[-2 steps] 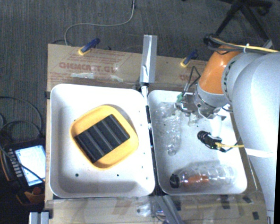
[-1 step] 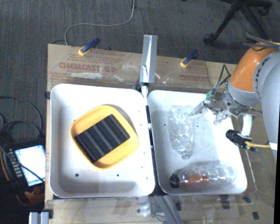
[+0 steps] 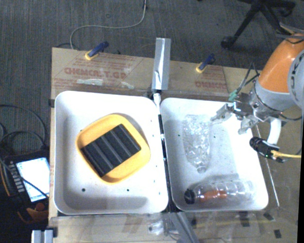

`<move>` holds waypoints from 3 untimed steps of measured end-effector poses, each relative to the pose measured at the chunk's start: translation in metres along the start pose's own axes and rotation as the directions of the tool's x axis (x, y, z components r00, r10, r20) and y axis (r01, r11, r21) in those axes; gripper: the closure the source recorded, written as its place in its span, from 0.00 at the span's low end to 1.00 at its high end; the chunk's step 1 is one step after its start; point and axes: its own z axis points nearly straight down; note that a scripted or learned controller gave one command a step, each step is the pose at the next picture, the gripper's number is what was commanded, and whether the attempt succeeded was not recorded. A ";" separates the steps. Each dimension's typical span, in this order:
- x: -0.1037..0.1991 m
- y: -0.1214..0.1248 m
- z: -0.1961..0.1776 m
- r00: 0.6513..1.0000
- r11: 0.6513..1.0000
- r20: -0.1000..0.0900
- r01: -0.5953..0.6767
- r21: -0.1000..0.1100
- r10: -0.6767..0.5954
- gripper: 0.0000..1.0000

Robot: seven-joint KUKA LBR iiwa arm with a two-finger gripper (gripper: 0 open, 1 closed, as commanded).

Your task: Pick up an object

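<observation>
Bottles are lying in the right bin (image 3: pixel 260 199): a crushed clear bottle (image 3: pixel 196 140) mid-bin, a capped bottle (image 3: pixel 217 192) toward six o'clock. The gripper (image 3: pixel 233 117) is hovering at two o'clock, fingers seemingly spread, gripping nothing.

You have a cardboard sheet (image 3: pixel 109 72) with faded red print under the bins' 12 o'clock side, pinned by two blue-and-yellow clamps (image 3: pixel 96 50). A lit tablet (image 3: pixel 31 178) lies on the dark carpet at 8 o'clock, and a chair base (image 3: pixel 250 21) stands at 1 o'clock.
</observation>
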 end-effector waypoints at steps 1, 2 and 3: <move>0.016 0.016 0.032 0.996 0.996 -0.001 -0.085 0.003 0.085 0.00; 0.021 -0.020 0.086 0.993 0.993 -0.001 0.115 0.002 -0.115 0.00; 0.031 -0.032 0.106 0.970 0.969 0.009 0.245 -0.021 -0.245 0.00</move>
